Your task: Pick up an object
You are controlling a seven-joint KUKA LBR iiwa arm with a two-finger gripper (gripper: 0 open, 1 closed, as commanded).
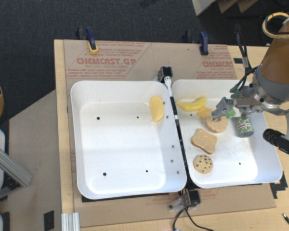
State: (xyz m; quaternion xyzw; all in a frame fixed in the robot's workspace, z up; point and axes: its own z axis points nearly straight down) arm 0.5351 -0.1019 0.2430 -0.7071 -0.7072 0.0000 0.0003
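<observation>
The arm [279, 66] came in from the right, orange band above the wrist, and its gripper [223, 110] hung low over the right bin [267, 170], right in the thick of the food pile. Whether it was spread or pressed together, I could not tell; the view was too small and cluttered at that spot, and nothing could be seen pinched in it. Directly under and just to the near side of the gripper lay a round tan bread roll [216, 125], seemingly touching it or a hair apart, hard to call. Just beside the gripper on its left sat a small orange-yellow block [205, 113], and past that, further left, a yellow banana [192, 104] curved along the bin floor near the divider. To the gripper's right, close by, a green-labelled can [242, 126] lay tilted below the wrist. Nearer the camera than the gripper sat a slice of toast [204, 140], and nearer again a speckled cookie [203, 163], both apart from it. Well off to the left, across the divider, a pale yellow piece [157, 108] rested by the right wall of the left bin [86, 143]. Both bins sat on a brown board [111, 61] held by blue clamps [91, 37] at the far edge.
</observation>
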